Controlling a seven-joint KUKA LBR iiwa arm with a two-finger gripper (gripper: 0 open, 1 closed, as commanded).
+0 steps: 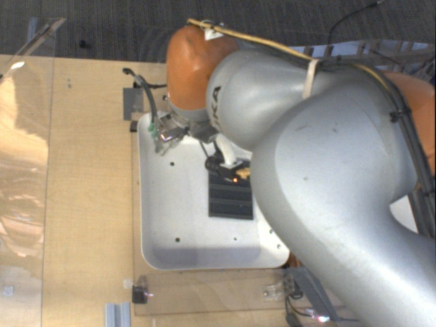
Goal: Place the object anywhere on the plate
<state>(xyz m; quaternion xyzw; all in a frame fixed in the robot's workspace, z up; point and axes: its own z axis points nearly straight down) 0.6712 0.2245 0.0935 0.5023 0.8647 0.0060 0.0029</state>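
Bench of pale wood (82, 182) carries the shallow white plastic bin (170, 244), and my thick grey arm (327, 182) crosses above its right side. Near the middle of the bin floor lies a flat black rectangular slab with ribs (230, 199), just beside the arm's edge. Farther away, at the bin's far left corner, my gripper (162, 136) hangs below the orange band (187, 67), apart from the slab. Whether it is open or closed, I cannot tell.
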